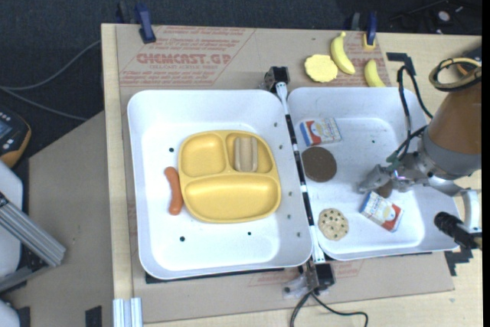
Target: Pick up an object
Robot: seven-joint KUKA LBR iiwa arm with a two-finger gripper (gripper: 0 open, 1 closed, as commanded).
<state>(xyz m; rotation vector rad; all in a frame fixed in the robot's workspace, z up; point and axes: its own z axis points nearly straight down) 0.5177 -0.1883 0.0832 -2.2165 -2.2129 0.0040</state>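
Note:
In the right bin (360, 109), my gripper (380, 181) hangs low near the right side, just above and left of a small white, blue and red carton (382, 211) that lies tilted on the floor. A second carton (319, 131) lies at the bin's far left. A dark brown round patty (318, 164) sits below it, and a chocolate-chip cookie (333, 223) rests near the front left corner. Nothing visibly sits in the gripper.
The left bin (153, 165) holds a yellow divided plate (228, 177) with a tan bun (245, 153) in one compartment and an orange sausage (174, 190) beside it. Two toy bananas (343, 53) and a yellow slice (321, 68) lie behind the right bin.

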